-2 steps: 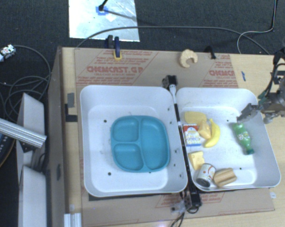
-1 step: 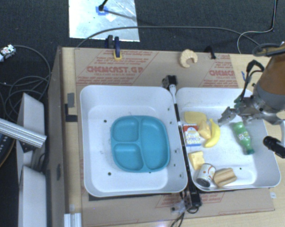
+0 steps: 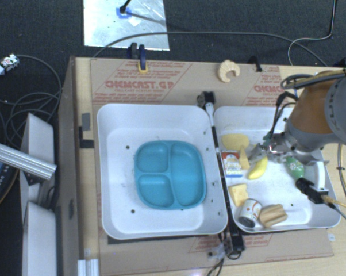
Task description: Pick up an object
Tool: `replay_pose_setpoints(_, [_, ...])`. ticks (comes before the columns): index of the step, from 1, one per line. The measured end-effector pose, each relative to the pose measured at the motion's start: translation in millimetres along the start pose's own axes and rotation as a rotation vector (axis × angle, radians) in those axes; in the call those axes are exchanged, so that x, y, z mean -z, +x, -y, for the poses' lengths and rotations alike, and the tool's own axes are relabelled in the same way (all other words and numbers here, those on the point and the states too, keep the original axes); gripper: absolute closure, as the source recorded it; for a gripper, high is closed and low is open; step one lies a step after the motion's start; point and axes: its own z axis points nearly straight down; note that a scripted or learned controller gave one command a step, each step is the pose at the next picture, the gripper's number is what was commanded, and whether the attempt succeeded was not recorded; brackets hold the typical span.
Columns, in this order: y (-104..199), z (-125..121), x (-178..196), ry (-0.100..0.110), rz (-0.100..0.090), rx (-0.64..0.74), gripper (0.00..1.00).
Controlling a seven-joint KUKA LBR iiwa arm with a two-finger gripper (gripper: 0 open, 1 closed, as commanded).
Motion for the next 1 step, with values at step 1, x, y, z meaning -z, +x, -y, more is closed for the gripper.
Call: replay_pose_setpoints(1, [0.6,-0.9,10.8,-0.001,-0.002,0.001,1.0])
